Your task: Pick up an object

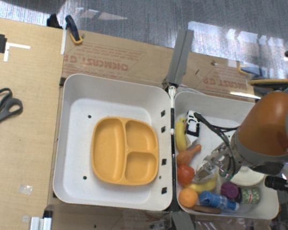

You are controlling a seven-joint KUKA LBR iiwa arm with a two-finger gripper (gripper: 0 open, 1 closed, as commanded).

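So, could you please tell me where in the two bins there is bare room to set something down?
The left bin has bare floor all around the yellow divided plate, widest along its left wall. The right bin is crowded near the divider: banana, carrot, tomato, orange, with the pincer above them. Only its top strip is bare.

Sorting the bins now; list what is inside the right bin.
In the right bin: a banana, carrot, tomato, orange and blue bottle. The arm covers the rest.
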